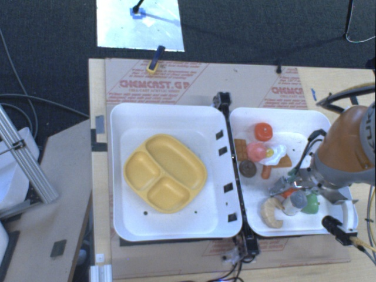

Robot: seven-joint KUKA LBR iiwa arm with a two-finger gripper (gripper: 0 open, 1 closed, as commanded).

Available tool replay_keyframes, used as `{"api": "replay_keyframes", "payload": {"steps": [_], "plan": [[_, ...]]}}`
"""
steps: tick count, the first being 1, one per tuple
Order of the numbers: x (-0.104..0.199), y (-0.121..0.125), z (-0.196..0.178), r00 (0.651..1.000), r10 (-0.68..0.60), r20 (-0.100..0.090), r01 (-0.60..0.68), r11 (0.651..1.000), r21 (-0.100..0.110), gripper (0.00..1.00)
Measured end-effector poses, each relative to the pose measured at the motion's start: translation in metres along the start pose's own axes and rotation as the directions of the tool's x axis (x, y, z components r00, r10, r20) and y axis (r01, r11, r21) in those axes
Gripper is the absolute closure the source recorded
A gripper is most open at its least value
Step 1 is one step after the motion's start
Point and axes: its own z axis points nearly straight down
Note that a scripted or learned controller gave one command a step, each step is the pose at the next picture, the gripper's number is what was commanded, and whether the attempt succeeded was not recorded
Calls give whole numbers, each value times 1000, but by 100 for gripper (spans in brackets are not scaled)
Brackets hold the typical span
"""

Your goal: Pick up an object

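Observation:
The right bin (305, 119) holds several small toy foods: an orange-red round piece (263, 131), a pink piece (257, 152), a brown disc (248, 168), a tan croissant shape (271, 212), a green piece (310, 204) and a grey-blue piece (298, 200). My gripper (286, 188) reaches down from the right into the lower part of this bin, just above the grey-blue and croissant pieces. The arm's orange band (349, 140) hides part of the bin's right side.
The left bin (129, 122) holds a yellow three-compartment plate (165, 172). A black divider (230, 157) runs between the bins. A small yellow and blue tool (155, 59) lies on the cardboard behind the bins.

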Motion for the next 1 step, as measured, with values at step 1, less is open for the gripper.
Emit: {"api": "replay_keyframes", "payload": {"steps": [1], "plan": [[0, 3, -13, 1000, -1, 2, 1, 1000, -7, 100]]}}
